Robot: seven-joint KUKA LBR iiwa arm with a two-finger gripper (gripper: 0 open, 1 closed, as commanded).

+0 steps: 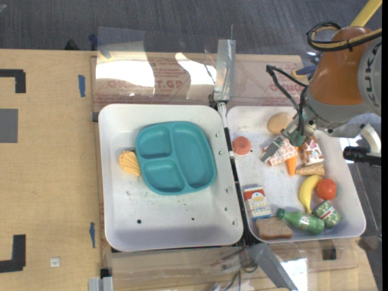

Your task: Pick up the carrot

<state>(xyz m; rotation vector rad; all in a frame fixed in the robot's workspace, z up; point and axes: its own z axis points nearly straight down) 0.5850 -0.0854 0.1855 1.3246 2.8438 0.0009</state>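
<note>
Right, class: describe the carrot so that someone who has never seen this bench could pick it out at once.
Start at the right-hand white bin, the one crowded with toy food. Near its upper middle, just below the gripper, two small red-and-white cartons lie side by side. The carrot is the small orange cone poking out between them, narrower than the round red-orange tomato by the banana.

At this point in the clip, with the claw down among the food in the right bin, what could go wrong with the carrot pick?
1. The carrot is wedged between two small cartons, so the claw may close on a carton instead.
2. Most of the carrot is covered by those cartons and the arm, so any grip would likely be shallow and could slip.
3. The banana and tomato lie close below it and could get knocked.
</note>
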